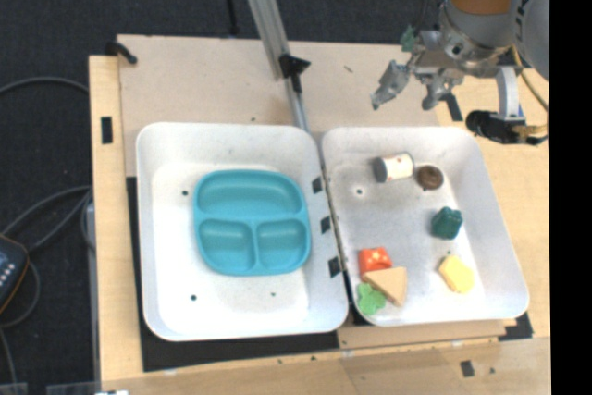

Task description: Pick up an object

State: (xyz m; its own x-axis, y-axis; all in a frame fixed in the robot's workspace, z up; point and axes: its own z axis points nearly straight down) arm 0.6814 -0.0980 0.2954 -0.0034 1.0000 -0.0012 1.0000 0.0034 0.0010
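Observation:
My gripper hangs above the bench behind the right bin, beyond its far rim, open, with nothing between its fingers. Several small things lie in that bin. A white cylinder with a grey end and a brown round piece sit near the far side, closest to the gripper. A dark green piece and a yellow piece lie on the right. At the near left corner a red block, a tan wedge and a light green piece are bunched together.
The left bin holds a teal divided plate. A slanted metal pole rises from a clamp at the far edge between the two bins, left of the gripper. Bare bench lies behind both bins.

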